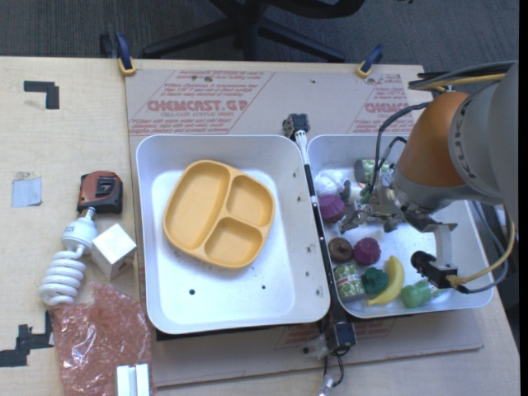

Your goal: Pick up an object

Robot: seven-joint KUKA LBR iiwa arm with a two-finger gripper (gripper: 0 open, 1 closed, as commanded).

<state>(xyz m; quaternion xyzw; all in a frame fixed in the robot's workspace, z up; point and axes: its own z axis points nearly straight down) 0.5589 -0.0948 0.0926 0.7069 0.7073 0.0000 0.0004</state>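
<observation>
The right bin (470,221) holds several small toys. Among them are a purple piece (332,207) by the bin's left wall, a white piece (334,180) behind it, a brown ring (340,248) and a purple ball (367,250). A yellow banana (391,281) lies along the front wall. My gripper (350,208) hangs low over the bin's left half, just right of the purple piece, and points left. It stands open, one finger on each side of the piece's right edge, with nothing held between them.
The left bin (165,295) bears a yellow divided plate (219,213). Near the banana are a labelled can (348,280), a dark green toy (375,280) and a light green toy (417,294). A tape measure (101,191), a bulb (69,258) and a white cube (114,248) lie left of the bins.
</observation>
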